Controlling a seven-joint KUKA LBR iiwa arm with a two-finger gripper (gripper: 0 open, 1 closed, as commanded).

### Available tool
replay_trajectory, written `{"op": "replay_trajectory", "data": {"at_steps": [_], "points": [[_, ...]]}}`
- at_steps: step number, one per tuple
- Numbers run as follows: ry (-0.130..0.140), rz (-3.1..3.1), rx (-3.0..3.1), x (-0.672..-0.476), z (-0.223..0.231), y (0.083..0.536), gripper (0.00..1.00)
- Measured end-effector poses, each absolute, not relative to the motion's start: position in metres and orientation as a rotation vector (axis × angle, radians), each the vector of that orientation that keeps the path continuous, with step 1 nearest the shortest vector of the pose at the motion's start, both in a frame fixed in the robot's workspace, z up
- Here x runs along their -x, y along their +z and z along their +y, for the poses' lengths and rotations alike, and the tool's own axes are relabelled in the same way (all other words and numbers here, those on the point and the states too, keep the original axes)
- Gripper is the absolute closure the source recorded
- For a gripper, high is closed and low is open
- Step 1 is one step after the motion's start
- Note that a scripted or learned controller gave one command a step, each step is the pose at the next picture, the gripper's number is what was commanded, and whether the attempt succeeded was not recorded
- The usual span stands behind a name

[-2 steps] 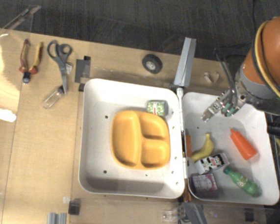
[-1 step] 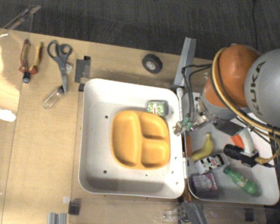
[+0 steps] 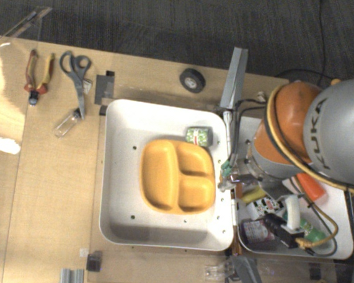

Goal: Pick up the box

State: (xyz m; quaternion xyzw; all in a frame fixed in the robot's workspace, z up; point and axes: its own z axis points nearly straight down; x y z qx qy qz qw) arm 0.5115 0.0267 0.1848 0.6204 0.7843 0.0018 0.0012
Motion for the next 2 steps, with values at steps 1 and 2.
{"op": "replay_trajectory", "data": {"at_steps": [1, 2], "points": [[0.008, 2.642, -1.689, -0.489, 0.029, 0.238, 1.00], [0.007, 2.278, -2.159, -0.488, 0.093, 0.292, 1.00]]}}
